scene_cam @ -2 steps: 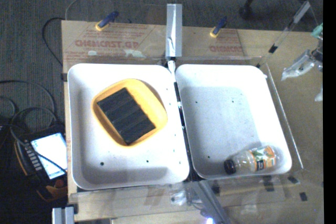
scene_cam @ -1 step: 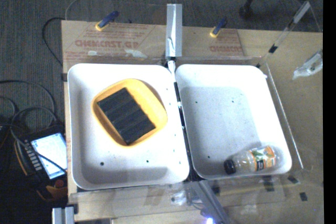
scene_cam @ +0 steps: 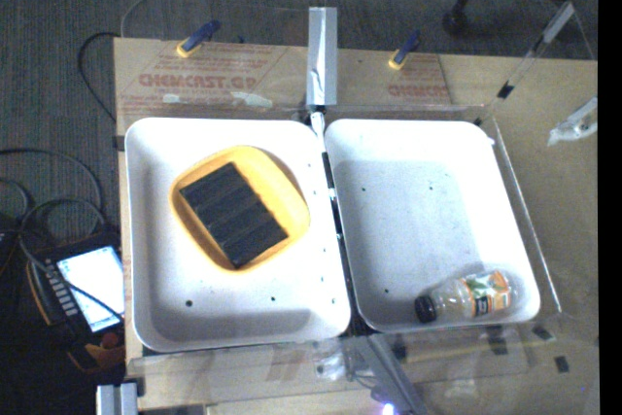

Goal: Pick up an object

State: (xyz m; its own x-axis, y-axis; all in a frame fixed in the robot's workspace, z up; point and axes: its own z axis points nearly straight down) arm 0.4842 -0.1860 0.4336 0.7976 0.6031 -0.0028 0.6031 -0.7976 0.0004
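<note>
Currently lying in the left shallow white bin (scene_cam: 155, 306): a yellow plastic dish holding a dark ribbed slab (scene_cam: 238, 207); in the right shallow white bin (scene_cam: 408, 160), a clear black-capped bottle (scene_cam: 466, 297) on its side.

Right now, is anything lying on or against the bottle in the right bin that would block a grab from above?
Nothing visible does. The bottle lies alone on its side at the right bin's near edge; the yellow tray sits in the left bin.

Most of the right bin (scene_cam: 418, 199) floor lies open to me; only a bottle (scene_cam: 466, 296) lies on its side against the near wall. In the left bin (scene_cam: 155, 306), a yellow dish (scene_cam: 282, 175) with a dark ribbed block (scene_cam: 233, 214) takes the middle, leaving bare margins around it.
</note>
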